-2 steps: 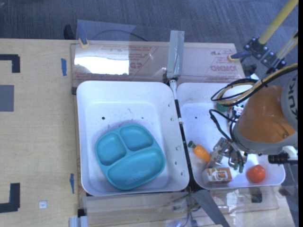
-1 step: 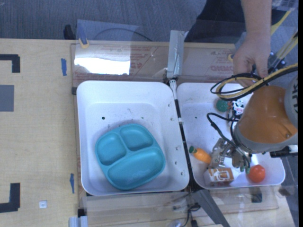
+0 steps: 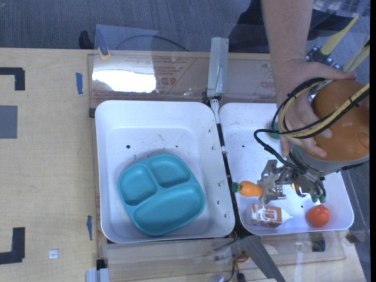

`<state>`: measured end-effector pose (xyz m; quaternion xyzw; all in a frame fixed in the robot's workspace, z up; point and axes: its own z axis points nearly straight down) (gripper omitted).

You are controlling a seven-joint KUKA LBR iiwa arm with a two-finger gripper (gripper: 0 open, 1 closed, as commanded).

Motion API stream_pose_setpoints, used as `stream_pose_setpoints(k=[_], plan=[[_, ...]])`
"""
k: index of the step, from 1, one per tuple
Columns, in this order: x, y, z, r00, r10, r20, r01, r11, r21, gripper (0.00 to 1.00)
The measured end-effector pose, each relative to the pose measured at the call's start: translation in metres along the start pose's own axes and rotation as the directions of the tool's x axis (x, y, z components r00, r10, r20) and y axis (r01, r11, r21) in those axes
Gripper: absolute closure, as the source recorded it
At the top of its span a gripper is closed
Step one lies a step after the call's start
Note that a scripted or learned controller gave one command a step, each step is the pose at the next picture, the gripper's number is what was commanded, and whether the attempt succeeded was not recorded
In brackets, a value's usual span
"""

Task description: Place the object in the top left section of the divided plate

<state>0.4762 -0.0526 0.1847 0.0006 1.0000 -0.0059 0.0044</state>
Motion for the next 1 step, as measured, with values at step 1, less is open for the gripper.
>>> stream_pose_setpoints(k=[1], plan=[[0.0004,0.0577,0.0012,0.992,-0.124,-0.013,0.124,0.992,-0.015,1.00]])
